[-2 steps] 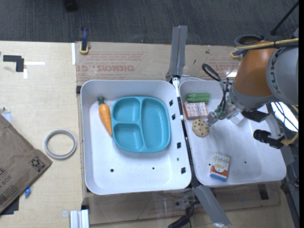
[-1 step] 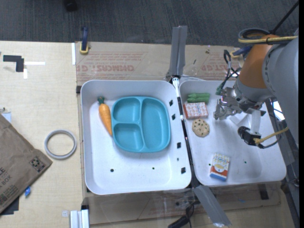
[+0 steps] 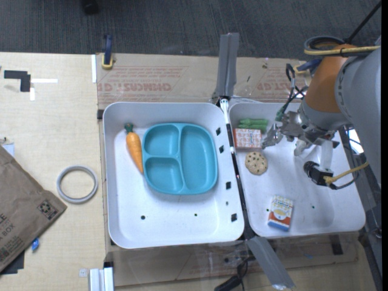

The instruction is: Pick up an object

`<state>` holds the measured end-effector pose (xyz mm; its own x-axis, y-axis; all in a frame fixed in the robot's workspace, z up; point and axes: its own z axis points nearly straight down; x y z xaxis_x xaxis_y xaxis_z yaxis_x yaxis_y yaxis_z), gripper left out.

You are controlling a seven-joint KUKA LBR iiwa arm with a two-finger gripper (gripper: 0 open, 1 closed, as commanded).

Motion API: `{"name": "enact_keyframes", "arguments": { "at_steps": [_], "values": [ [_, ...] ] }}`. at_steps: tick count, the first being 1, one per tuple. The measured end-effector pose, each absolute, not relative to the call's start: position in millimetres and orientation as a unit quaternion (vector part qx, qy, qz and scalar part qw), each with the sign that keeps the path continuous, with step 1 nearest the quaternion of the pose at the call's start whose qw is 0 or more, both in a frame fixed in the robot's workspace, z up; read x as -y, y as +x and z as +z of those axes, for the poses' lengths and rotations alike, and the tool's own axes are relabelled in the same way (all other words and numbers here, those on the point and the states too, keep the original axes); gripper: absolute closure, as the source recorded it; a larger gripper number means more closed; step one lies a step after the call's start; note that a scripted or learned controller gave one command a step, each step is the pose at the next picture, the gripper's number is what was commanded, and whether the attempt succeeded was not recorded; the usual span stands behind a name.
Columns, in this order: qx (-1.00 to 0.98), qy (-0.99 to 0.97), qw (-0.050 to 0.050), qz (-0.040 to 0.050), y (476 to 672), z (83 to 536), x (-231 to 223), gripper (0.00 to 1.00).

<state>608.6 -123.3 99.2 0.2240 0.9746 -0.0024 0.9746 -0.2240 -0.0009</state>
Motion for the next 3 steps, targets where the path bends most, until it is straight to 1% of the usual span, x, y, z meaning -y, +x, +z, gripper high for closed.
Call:
{"name": "enact_keyframes", "arguments": {
  "at_steps": [1,2,3],
  "values": [
    [-0.679,0.735,-0.001,-0.0011,522.5,91,99,0.0],
    [-0.803,0.596,0.001,-0.0003,626.4,111,122,0.0],
    [-0.814,0.581,0.002,0.0007,585.8,94,104,0.0]
  ]
}}
